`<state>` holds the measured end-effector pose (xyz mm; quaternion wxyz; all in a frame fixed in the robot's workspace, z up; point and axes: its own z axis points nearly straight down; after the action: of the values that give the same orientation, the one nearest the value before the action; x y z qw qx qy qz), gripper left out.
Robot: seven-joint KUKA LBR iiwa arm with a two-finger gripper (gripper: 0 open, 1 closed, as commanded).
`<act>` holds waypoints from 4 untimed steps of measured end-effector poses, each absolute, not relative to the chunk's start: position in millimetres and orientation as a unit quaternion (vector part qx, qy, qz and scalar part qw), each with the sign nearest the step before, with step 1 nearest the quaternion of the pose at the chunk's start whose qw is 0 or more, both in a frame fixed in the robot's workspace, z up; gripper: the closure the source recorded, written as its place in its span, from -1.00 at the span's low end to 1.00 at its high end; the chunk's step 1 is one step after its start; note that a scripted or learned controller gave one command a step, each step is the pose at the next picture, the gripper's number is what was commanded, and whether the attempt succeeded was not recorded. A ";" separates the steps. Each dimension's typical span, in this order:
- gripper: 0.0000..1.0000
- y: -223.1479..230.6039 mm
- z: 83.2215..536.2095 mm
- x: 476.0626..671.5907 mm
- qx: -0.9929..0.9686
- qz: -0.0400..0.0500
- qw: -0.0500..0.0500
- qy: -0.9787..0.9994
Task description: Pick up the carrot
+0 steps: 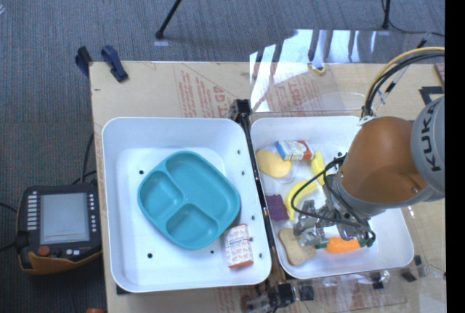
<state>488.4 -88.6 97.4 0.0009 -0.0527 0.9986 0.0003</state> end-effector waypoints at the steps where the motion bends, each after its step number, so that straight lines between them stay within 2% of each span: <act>1: -1.00 -88.1 96.9 488.2 -0.053 0.000 0.000 0.999; 2: -1.00 -119.5 86.3 479.5 0.000 0.001 -0.002 1.000; 3: 1.00 -117.6 96.1 481.1 -0.004 0.002 -0.001 1.000; 4: -1.00 -117.2 95.6 480.9 -0.004 0.002 -0.001 1.000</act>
<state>480.9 -117.2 95.6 -0.0015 -0.0040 1.0000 0.0017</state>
